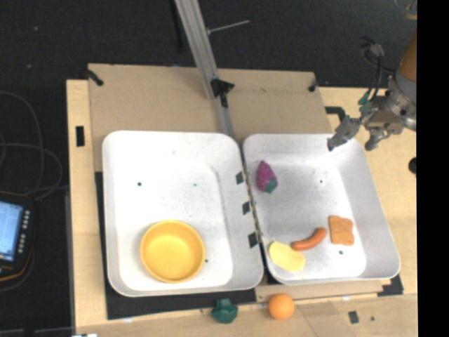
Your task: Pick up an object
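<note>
You have the gripper [356, 136] hanging over the far right corner of the right bin [351, 167], reaching in from the right. Its 2 fingers [339, 137] are spread apart with nothing between them.

In the right bin you see 4 things. A purple piece shaped like a bunch of grapes [265, 176] sits near the left wall, towards the middle of that side. Along the near edge, a pale yellow piece [286, 256] lies at the left; an orange-red sausage [309, 239] rests just beside it, and they seem to touch at the sausage's left tip. A small orange square block [342, 230] lies just to the right of the sausage, apart from it. All 4 are well apart from the gripper.

In the left bin [168, 167] you have 1 yellow bowl [172, 250], upright, near the front edge.

On the bench [91, 314], outside the bins and in front of them, an orange ball [280, 306] and a small dark green thing [224, 310] sit near each other.
</note>
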Robot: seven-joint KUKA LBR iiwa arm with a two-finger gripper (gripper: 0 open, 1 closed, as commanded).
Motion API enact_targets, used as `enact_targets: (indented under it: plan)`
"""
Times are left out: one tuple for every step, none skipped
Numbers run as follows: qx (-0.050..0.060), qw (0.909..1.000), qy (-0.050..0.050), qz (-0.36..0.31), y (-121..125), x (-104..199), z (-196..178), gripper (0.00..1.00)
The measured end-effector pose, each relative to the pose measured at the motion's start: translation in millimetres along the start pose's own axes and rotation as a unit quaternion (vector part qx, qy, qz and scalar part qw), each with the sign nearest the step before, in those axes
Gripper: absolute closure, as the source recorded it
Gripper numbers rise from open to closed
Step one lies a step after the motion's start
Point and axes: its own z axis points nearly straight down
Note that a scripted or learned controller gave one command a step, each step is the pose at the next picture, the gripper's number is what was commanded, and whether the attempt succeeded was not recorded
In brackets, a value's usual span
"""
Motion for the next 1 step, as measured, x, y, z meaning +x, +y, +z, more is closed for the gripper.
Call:
enact_targets:
  plan:
    - [0.000, 1.0000, 0.000, 0.000, 0.0, -0.1, 0.0, 0.00]
